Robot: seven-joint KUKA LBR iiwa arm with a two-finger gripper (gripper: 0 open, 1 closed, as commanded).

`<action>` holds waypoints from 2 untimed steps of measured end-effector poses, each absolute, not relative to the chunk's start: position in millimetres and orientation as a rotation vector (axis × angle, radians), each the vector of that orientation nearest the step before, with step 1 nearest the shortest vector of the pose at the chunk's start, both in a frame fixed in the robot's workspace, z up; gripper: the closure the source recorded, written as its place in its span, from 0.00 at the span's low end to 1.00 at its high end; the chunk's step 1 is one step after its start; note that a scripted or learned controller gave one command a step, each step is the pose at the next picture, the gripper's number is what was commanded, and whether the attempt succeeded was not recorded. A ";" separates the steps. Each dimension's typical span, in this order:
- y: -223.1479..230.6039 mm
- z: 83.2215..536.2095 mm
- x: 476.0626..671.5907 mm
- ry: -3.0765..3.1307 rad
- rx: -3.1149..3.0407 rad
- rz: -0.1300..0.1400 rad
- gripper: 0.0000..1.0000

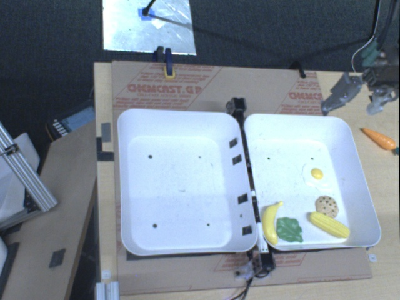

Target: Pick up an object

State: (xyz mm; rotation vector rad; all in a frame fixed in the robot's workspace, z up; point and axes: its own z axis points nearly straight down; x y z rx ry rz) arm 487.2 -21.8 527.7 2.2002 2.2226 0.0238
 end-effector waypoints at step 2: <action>-21.2 546.7 487.1 2.228 2.208 0.007 1.00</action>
